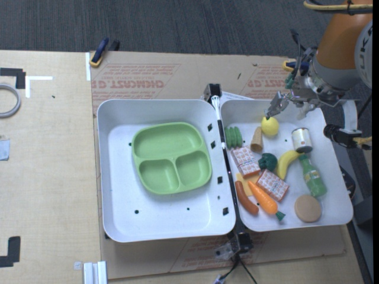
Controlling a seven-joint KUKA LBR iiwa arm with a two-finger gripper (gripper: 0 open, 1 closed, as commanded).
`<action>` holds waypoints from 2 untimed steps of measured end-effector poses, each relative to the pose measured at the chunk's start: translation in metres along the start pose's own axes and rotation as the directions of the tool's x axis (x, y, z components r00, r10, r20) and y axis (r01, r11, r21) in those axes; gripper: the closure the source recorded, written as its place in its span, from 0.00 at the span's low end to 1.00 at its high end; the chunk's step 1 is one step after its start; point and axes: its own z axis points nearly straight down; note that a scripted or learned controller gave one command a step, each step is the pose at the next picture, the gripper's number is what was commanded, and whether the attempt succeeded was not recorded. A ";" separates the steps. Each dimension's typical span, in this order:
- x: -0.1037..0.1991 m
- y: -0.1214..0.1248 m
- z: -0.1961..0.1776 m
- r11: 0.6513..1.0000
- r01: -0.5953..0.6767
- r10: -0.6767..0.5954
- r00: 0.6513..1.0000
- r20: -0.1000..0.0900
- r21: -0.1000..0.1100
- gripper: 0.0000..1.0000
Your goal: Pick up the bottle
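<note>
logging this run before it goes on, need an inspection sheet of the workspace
surface: two white bins, left bin and right bin, on cardboard over a wooden bench
job's things: green bottle lying in the right bin, beside the banana
clutter: green divided plate in left bin; lemon, carrot, can and more toy food in right bin
grippers: tool above the right bin's far edge, near the lemon, apart from the bottle
cables: black cable at near edge
surroundings: dark carpet; blue clamp

Mirrored red "CHEMCAST GP" print on the brown cardboard sheet [136, 78] under the bins
</note>
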 end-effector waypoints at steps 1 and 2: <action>0.000 0.000 -0.010 1.000 0.002 -0.002 1.000 0.001 -0.001 1.00; 0.107 -0.022 -0.036 0.983 -0.181 0.181 0.983 0.000 0.002 1.00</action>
